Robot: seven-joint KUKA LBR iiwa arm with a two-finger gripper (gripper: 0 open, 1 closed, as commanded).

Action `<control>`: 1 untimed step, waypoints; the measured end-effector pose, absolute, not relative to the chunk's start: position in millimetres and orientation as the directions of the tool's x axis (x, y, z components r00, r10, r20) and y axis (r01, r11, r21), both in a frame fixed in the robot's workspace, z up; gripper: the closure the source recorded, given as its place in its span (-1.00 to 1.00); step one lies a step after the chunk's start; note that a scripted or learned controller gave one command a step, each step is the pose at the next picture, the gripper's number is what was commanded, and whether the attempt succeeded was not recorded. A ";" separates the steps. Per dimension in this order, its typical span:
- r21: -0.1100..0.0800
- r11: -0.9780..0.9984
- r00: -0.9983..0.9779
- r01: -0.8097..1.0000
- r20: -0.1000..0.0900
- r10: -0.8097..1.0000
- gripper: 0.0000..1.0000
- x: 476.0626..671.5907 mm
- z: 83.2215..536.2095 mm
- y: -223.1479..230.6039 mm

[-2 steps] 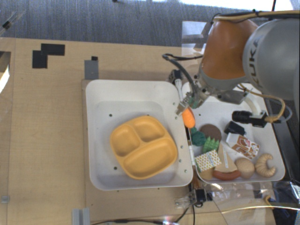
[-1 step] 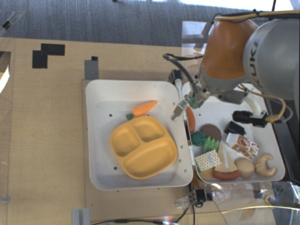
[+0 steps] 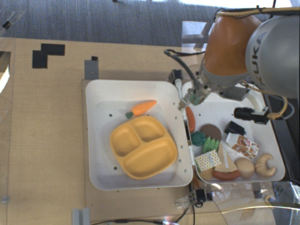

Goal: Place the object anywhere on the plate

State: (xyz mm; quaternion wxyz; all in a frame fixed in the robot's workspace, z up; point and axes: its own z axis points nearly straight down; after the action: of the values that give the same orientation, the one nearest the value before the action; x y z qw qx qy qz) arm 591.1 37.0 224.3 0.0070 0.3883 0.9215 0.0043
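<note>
Hovering over the right bin's far-left corner, the pincer (image 3: pixel 191 99) hides its opening, so I cannot tell. Sausage (image 3: pixel 190 119) lies just below; descend squarely, then carry to the plate (image 3: pixel 143 146).

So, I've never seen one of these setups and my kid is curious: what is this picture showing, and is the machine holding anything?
This is a single camera fixed above a workbench, looking down at a slant. The big grey and orange shape at upper right is a robot arm; its claw hangs low over the divide between two shallow white bins. I can't tell whether the claw grips anything. The left bin holds a yellow divided plate and a toy carrot lying just beyond it. The right bin holds a pile of toy food, including a croissant, a sausage and something green. The job is to put an object on the plate; nothing sits on it yet.
</note>
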 end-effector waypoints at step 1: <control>0.006 0.778 -0.778 0.628 -0.004 0.628 1.00 651.6 184.9 77.3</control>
State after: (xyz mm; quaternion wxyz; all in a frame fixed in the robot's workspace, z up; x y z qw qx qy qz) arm 651.6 77.3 184.9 0.0027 0.3332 0.9429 0.0020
